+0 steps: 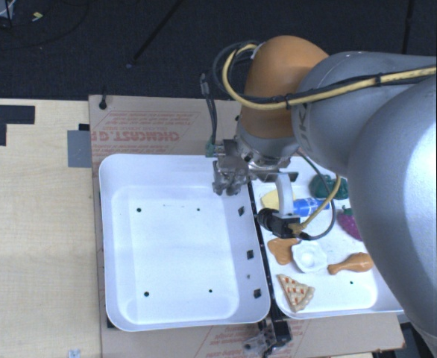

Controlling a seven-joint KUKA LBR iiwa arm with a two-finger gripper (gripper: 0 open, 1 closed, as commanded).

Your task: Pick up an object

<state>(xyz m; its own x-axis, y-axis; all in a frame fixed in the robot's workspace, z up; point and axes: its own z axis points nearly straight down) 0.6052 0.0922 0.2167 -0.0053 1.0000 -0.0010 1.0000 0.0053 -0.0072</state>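
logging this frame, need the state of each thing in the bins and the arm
arm: reaching in over the bins
left bin: flat on the bench
right bin: holds toy food
pizza slice: lying flat, near front edge
drumstick: lying on its side
fried egg: lying flat
blue item: partly hidden by cable

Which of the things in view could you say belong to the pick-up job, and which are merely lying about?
Belong to the job:
- gripper, near the rim between the bins
- right bin
- pizza slice
- drumstick
- white egg-shaped piece
- blue item

Lying about:
- left bin
- cardboard sheet
- grey patch on the bench
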